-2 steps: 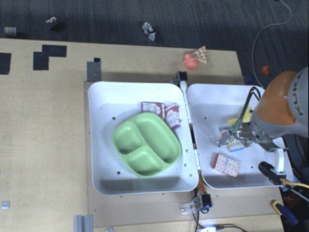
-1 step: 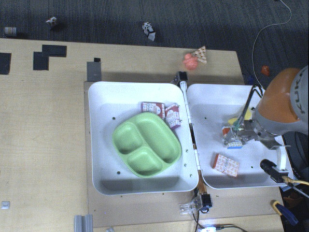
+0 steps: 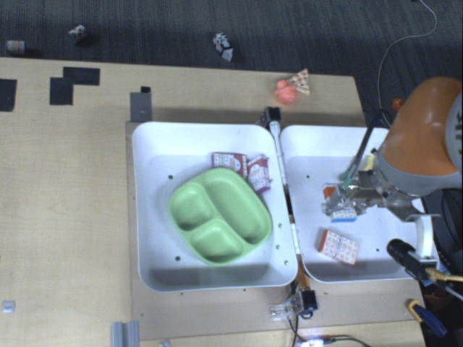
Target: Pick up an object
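My gripper hangs low over the middle of the right bin, under the orange-banded arm that reaches in from the right. A small blue, white and orange object lies right under the fingertips, partly hidden by them. A red-and-white patterned box lies flat nearer the bin's front, apart from the gripper. Whether the fingers touch the small object cannot be made out.
The left bin holds a green divided plate and two red-and-white packets behind it. A dark divider strip runs between the bins. An orange ball with a shuttlecock lies on the bench beyond the bins.
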Available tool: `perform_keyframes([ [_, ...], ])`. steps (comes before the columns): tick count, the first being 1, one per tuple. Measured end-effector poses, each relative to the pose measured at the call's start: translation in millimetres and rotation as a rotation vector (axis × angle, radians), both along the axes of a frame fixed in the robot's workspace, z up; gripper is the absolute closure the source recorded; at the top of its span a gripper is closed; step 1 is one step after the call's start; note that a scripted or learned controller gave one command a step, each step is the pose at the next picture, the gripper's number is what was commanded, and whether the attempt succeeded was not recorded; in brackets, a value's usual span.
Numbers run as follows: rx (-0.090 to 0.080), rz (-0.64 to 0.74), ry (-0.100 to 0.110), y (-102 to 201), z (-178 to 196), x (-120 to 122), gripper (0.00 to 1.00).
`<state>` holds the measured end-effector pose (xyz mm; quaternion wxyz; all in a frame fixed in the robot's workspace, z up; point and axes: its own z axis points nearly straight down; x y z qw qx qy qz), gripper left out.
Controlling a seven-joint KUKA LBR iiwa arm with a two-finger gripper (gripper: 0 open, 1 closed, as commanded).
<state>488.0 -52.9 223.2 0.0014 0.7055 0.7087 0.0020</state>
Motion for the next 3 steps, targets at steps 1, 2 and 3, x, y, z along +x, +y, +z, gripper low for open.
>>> perform_keyframes([
  [1, -0.001, 0.004, -0.003, 0.1, 10.2, 1.2, 1.0],
  [2, -0.001, 0.009, -0.008, 0.7, 20.8, 2.6, 1.0],
  [3, 0.0, 0.015, -0.011, 1.5, 31.2, 3.9, 1.0],
])
